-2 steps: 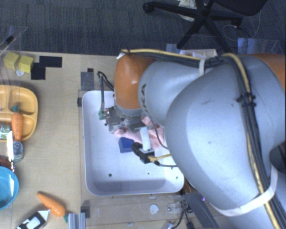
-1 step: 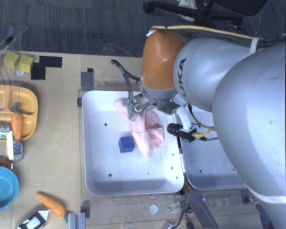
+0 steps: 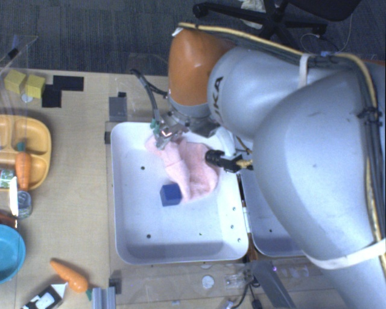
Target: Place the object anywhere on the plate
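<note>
i read one marking: dark lettering running along the grey arm [image 3: 289, 108] just below its orange band [image 3: 193, 60], too foreshortened to spell out. nothing else here is legible to me.

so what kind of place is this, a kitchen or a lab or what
Most likely a robotics lab. A grey KUKA arm reaches over a shallow white bin holding a pink cloth and a blue cube, with toy carrots on the bench and an office chair base on carpet.

two yellow blocks [image 3: 25, 85]; black blocks [image 3: 62, 89]; yellow divided tray [image 3: 33, 142]; carrot [image 3: 71, 275] on bench; blue bowl [image 3: 9, 253]
</note>
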`<action>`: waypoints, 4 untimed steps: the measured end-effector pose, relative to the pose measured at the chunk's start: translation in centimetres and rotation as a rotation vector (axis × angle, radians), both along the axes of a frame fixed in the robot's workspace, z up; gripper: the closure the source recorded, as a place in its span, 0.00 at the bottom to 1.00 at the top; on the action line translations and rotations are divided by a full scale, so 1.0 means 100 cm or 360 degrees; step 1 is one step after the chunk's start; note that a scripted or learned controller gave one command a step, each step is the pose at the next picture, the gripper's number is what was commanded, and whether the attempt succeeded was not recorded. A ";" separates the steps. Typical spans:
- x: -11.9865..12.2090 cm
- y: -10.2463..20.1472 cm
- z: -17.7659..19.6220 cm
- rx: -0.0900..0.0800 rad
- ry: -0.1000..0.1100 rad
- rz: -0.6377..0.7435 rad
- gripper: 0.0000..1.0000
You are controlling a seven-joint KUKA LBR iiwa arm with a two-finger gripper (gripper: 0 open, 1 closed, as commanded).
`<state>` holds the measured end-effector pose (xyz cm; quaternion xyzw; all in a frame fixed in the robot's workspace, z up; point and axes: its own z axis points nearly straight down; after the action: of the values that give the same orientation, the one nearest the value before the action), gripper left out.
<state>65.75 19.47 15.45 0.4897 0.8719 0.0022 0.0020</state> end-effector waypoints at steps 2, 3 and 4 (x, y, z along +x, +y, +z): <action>-0.031 0.034 0.033 0.0001 -0.0002 0.0075 1.00; -0.010 0.033 0.053 -0.0002 -0.0007 0.0498 1.00; -0.033 0.034 -0.045 0.0000 0.0002 0.0302 1.00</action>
<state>62.44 22.90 10.97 0.4048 0.9144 0.0021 0.0013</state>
